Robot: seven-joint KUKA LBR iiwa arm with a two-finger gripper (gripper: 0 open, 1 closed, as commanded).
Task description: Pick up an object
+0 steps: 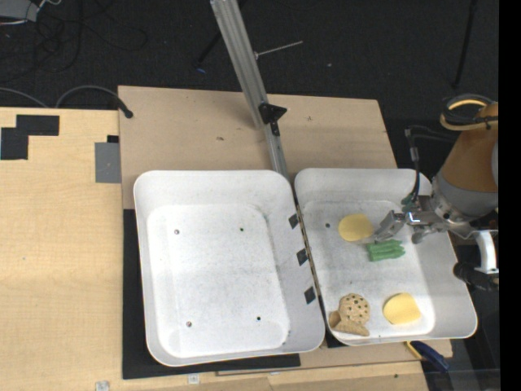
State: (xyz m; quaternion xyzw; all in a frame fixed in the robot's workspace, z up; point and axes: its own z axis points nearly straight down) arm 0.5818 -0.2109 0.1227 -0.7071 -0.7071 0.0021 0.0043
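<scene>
Seen from above, the desk carries two white bins; the right bin (456, 320) holds a green block (386, 252), two yellow discs and a cookie. The tool (389, 226) hangs just above the green block's left end, nothing visibly between its fingers, their opening unclear. The block's long axis runs left to right, just below the tool.

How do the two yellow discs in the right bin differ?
The upper disc is paler and lies mid-bin, close to the end effector and the green piece. The lower disc is a brighter yellow and lies near the bin's front edge, right of the cookie, away from the end effector. Both are round, similar in size and lie flat in the right bin.
</scene>
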